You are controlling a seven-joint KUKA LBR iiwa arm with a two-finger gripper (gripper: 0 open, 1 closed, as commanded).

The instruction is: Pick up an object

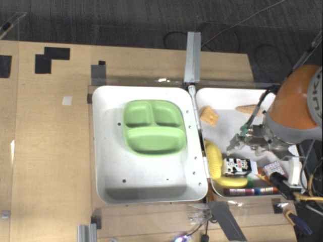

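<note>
From the overhead camera, I am seeing the grey arm with its orange band (298, 102) leaning in from the right over the right white bin (227, 101). Its two-finger gripper (241, 140) is hanging low above the bin floor; I cannot tell its state. A yellow banana (214, 160) and small black-and-white box (236, 166) are lying just below it. A green divided plastic tray (153, 126) is sitting in the left white bin (108, 150).

1. Tray (153, 126) lies in left bin (108, 150).
2. Right bin (222, 102) holds banana (214, 161) by its left wall, box (236, 167) just right of it, possibly touching.
3. Markers (251, 191) along near wall.
</note>
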